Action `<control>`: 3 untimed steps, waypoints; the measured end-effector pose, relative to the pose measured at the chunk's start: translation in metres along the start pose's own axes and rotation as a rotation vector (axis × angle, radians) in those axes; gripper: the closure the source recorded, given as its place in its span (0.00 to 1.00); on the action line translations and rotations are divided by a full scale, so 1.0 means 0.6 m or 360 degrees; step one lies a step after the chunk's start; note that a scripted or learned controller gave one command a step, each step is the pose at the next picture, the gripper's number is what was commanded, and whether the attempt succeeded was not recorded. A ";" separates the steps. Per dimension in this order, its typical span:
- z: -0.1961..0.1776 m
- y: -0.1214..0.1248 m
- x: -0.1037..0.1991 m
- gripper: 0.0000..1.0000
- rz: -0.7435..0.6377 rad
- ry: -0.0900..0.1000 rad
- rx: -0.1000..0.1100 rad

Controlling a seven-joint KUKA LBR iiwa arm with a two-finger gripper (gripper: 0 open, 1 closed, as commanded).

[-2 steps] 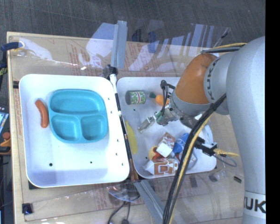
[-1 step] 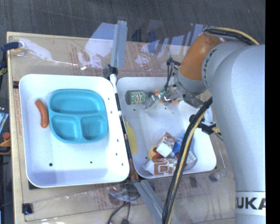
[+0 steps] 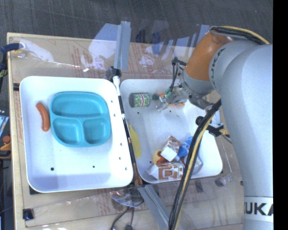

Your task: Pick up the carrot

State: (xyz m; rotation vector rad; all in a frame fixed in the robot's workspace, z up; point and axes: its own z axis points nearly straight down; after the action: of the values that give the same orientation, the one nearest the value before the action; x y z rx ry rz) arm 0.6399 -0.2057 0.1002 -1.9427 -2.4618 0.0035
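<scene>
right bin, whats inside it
A small can near the far wall, the end effector beside it over something orange, and a pile of packets at the near end. The arm hides the right side.

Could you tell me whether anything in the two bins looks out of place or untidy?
The small can lies on its side in the right bin, and several packets sit jumbled in a heap near its front. A sausage lies beside the blue tray, not in it.

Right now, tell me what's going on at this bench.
The grey arm reaches into the right bin with its gripper down near the far wall, over a small orange piece that may be the carrot. A small can lies beside it, and packets sit heaped at the near end. The left bin holds a blue divided tray and a sausage.
</scene>
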 end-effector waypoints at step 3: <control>-0.241 -0.237 0.048 0.00 0.0305 -0.0002 -0.0003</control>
State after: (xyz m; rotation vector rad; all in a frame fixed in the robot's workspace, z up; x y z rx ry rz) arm 0.4957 -0.2111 0.2456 -2.1712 -2.2660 0.0037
